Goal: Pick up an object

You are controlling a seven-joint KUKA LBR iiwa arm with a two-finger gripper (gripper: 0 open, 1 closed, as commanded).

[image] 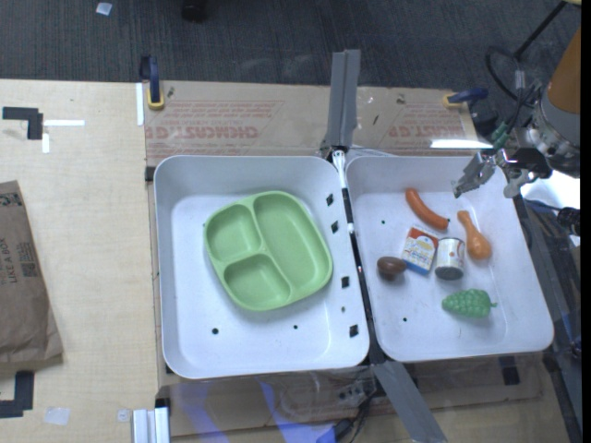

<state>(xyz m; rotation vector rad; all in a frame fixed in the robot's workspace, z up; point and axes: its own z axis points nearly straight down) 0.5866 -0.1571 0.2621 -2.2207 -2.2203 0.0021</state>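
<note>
Arm cut off at right edge, end effector blurred

A pale wooden tabletop meets dark grey carpet along its far edge; flattened printed cardboard covers its middle, and a brown paper bag lies at left.

My arm cut off by right edge; only wrist and gripper in frame. Carton label too small to read. Brown paper bag cropped at left edge.
</note>
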